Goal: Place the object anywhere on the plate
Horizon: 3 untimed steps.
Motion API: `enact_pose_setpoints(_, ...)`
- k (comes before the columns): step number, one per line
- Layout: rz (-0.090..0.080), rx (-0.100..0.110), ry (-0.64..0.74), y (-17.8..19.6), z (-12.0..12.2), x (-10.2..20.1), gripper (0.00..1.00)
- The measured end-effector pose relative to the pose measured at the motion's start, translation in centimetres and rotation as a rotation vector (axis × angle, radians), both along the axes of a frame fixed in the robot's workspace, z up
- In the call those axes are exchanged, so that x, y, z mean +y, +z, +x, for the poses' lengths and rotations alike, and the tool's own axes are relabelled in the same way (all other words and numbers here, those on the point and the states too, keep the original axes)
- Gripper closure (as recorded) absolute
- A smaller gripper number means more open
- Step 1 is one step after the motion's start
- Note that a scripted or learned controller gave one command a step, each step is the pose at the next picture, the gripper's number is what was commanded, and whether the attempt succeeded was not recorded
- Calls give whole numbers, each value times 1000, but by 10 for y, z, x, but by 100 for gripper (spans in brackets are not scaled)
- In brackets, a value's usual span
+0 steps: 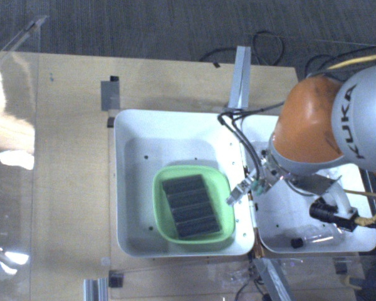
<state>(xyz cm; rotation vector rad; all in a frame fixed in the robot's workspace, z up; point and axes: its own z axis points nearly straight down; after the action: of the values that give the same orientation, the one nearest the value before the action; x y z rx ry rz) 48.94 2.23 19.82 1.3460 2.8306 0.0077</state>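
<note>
A green square plate [223, 187] lies in the left bin, toward its front right. On the plate rests a dark grey ribbed block [189, 206], lying flat and slightly turned. My gripper [239, 192] hangs under the orange-banded wrist, over the wall between the two bins, just right of the plate's right rim. It is apart from the block, and nothing shows in its grasp.
The left bin [133, 168] has bare white floor to the left of and behind the plate. In the right bin [282, 231], a clear tube with a black cap [310, 237] lies near the front. Black cables [235, 127] loop over the bins' back edge.
</note>
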Motion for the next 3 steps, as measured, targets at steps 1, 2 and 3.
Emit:
enact_pose_setpoints(1,1,-7,2,11,3,1,100)
enact_pose_setpoints(2,1,-7,2,11,3,1,0)
enact_pose_setpoints(3,3,-14,4,22,5,2,100)
